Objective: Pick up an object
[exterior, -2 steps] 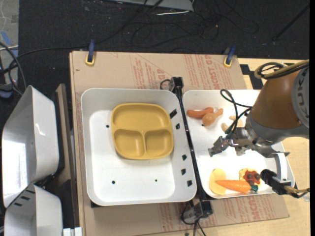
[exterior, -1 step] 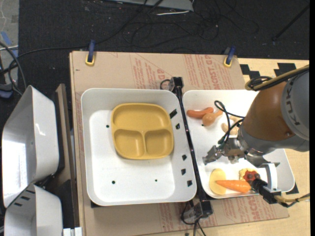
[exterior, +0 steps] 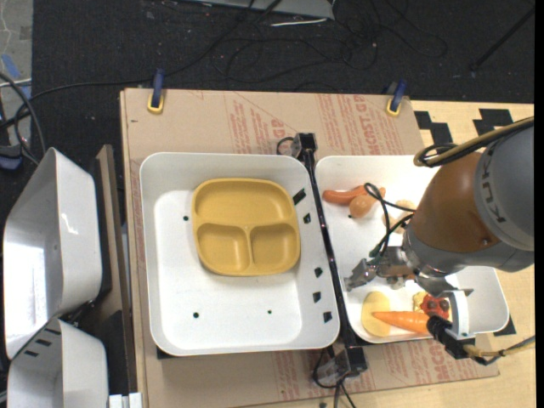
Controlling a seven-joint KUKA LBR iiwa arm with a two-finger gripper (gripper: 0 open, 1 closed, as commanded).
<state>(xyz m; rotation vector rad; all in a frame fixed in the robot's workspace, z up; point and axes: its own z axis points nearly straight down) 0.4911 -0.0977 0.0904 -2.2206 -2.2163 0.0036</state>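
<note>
Orange carrot-shaped plastic toy [exterior: 399, 320] lies on a pale yellow disc [exterior: 378, 311] in the right white bin's [exterior: 484, 308] near corner, just below the gripper [exterior: 367, 270], probably lowered for a grasp; whether it is open or closed, I cannot tell.

yellow tray [exterior: 246, 226] in white bin [exterior: 170, 313]; orange carrot [exterior: 399, 320] beside.

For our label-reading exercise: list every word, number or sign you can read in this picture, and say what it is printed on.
Red print on the cardboard sheet under the bins, turned about and partly covered: too blurred to read for sure.
Black-and-white checker marks at the sheet's right corner: a pattern, no words.
Bins, yellow tray, arm: no text seen.
</note>
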